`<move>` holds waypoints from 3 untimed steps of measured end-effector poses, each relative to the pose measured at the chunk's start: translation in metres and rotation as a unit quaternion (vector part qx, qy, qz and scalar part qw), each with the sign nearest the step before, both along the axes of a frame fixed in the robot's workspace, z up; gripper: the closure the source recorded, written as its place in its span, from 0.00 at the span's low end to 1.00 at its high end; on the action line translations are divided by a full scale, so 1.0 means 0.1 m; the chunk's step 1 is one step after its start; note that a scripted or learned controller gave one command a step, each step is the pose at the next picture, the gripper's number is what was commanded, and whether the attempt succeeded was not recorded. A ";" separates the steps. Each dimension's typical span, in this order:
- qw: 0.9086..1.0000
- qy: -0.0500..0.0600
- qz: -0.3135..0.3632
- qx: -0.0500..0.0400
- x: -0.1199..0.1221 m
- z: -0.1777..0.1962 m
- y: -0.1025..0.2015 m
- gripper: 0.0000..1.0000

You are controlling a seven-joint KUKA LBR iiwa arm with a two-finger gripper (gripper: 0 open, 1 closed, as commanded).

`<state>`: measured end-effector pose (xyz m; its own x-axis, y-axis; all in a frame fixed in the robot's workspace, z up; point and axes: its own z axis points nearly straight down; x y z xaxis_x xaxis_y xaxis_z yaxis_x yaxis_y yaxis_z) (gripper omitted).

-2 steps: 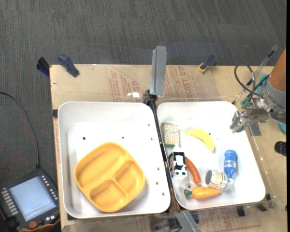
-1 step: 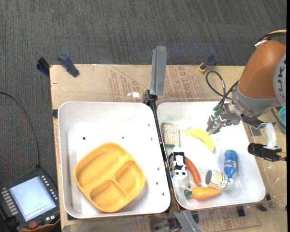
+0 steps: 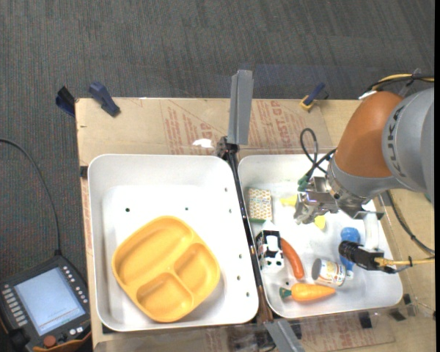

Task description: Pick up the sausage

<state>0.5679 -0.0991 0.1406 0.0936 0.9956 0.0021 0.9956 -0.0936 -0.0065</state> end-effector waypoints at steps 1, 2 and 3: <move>0.989 -0.001 0.145 0.001 -0.17 -0.45 -0.17 1.00; 0.969 -0.003 0.246 0.000 -0.34 0.22 -1.01 1.00; 0.925 -0.004 0.379 0.000 -0.34 1.06 -1.13 1.00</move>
